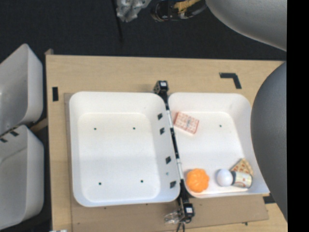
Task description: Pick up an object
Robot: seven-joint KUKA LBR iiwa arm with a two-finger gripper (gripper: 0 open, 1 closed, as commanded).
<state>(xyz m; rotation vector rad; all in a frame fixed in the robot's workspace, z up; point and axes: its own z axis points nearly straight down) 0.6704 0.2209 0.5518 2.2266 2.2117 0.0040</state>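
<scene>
Bench-top right bin [227,100] is partly behind the grey arm [280,129]; the cropped end effector [131,1] is too blurred to judge.

two shallow white bins sit side by side on the tan bench [120,71], the left bin [116,149] touching the right bin [231,105].

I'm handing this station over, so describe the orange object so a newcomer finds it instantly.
Start at the right-hand white bin of the two on the bench. Go to its near edge, in the corner next to the divider between the bins. The orange ball sits there, round and bright, left of a smaller white ball and a patterned cup.
</scene>
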